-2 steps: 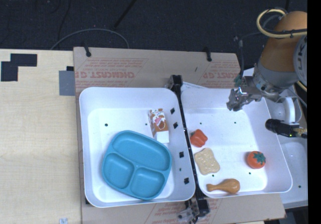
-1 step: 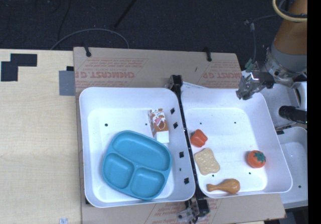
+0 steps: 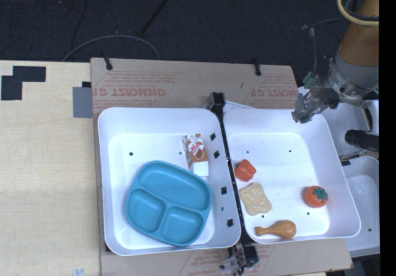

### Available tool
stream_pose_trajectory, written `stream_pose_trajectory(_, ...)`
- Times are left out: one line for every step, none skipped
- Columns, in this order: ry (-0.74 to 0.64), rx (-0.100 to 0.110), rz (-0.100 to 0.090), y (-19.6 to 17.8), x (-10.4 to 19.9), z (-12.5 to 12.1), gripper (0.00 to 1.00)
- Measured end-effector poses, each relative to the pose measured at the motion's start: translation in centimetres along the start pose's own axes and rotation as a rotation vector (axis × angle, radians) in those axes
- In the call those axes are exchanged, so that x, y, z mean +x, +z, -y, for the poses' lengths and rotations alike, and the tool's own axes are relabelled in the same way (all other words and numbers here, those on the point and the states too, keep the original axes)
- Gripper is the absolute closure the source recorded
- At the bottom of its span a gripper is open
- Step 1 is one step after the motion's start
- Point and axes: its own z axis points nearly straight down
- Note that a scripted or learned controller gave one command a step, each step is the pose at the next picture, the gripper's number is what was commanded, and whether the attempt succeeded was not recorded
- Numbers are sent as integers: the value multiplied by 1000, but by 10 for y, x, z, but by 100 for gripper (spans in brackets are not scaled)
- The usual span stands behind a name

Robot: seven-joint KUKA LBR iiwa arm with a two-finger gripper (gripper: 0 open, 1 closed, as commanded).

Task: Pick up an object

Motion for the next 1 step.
stream_pose_trajectory(0, 5, -3, 20, 48, 18, 100)
